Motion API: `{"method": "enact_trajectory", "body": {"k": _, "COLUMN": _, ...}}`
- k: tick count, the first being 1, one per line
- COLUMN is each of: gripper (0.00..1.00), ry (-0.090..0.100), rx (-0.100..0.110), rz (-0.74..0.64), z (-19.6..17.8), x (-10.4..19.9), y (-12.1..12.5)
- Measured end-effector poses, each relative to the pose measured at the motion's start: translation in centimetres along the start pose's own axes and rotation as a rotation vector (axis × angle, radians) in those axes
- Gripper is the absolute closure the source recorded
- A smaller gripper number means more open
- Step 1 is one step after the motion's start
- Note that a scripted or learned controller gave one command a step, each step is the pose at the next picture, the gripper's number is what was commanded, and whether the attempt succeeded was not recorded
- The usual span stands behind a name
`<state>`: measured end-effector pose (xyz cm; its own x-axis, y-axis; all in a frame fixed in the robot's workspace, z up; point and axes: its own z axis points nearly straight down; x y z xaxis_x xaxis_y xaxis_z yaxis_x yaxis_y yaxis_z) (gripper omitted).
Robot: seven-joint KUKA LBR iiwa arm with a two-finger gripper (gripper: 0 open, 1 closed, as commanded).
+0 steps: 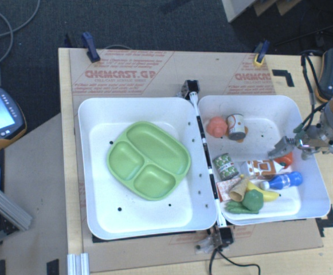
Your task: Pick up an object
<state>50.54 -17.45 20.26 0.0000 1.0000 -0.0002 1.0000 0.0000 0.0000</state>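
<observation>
Nearest the camera, a green pepper (247, 202), a yellow piece (265, 194) and a blue bottle (285, 180) are lying along the front of the right bin (321, 202). Mid-bin, a small carton (265, 168) and a green-patterned can (225, 166) are resting. The gripper (286, 148) is hovering just above the carton; whether it is open or closed cannot be told. Farther back, an orange ball (216, 126) is touching a tilted can (236, 126). In the left bin (91, 171) a green divided plate (149, 160) is sitting on the counter (155, 73)
</observation>
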Motion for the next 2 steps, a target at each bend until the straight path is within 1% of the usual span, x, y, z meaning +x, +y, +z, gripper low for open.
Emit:
{"method": "enact_trajectory", "body": {"k": 1, "gripper": 0.00, "ry": -0.003, "rx": -0.017, "rz": -0.002, "z": 9.7, "x": -2.8, "y": 1.8}}
{"method": "enact_trajectory", "body": {"k": 2, "gripper": 0.00, "ry": -0.008, "rx": -0.020, "rz": -0.003, "z": 11.2, "x": -0.2, "y": 5.4}}
